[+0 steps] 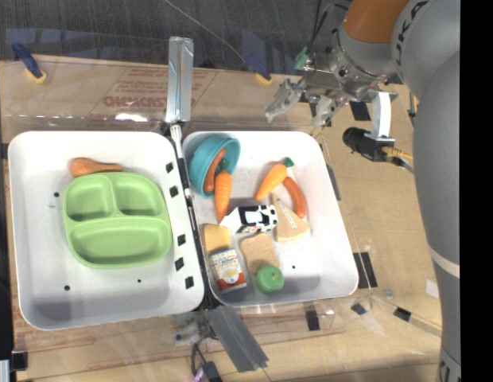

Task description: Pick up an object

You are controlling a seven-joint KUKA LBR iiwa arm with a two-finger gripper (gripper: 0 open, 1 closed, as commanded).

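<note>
Status: nothing picked yet. My gripper (304, 107) hangs above the far rim of the right bin (342, 249), at about twelve o'clock from its contents. My fingers are spread apart and hold nothing.

Candidates all lie in the right bin: a teal bowl (208, 161) at ten o'clock, one carrot (222, 193) just beside it, a second carrot (272, 178) at one o'clock, a green apple (269, 279) at six o'clock.

Remaining, in my judgement: choose a target, descend, close, lift.
</note>
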